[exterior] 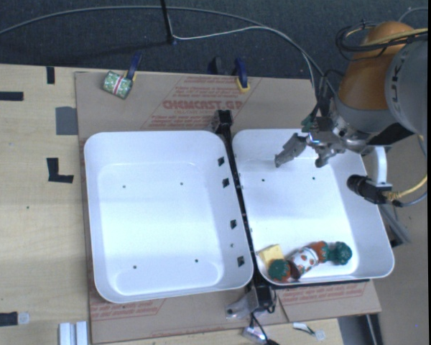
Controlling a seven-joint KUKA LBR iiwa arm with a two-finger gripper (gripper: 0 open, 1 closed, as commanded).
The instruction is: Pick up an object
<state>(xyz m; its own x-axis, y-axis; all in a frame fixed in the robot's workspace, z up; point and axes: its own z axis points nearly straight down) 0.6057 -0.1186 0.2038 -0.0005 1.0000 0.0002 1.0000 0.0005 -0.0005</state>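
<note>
Tool [304, 158] spread wide with nothing between fingers, above right bin [302, 200], cardboard [194, 106] printed "CHEMCAST"

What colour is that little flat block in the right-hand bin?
Yellow. The block lies by the bin's near edge, seen in the camera view.

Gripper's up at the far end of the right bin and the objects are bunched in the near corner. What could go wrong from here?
1. The gripper, jaws spread, must cross the right bin; a slanted approach could clip its rim.
2. The yellow block, green ball, red-and-white toy and teal ball touch, so the jaws may nudge neighbours or close on two.
3. They hug the near wall, leaving little jaw clearance.
</note>
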